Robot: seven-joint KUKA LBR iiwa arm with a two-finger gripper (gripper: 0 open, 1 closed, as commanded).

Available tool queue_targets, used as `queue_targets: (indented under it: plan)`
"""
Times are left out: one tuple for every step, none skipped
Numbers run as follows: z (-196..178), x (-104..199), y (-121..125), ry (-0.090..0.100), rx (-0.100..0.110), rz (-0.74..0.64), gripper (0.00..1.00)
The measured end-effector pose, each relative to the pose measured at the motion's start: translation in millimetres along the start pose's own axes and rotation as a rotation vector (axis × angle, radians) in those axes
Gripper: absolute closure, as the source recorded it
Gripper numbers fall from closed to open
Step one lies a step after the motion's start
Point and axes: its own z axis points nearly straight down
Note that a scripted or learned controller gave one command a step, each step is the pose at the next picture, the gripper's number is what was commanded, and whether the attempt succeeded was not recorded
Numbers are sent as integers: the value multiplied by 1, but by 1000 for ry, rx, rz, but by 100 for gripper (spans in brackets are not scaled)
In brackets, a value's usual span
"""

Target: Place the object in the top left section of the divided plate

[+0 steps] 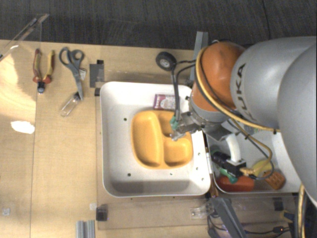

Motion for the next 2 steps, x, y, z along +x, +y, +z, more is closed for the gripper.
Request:
queue_targets:
  plan:
    - [0,0,0,0,-1,0,0]
    - [-11,0,2,0,-6,-4,100]
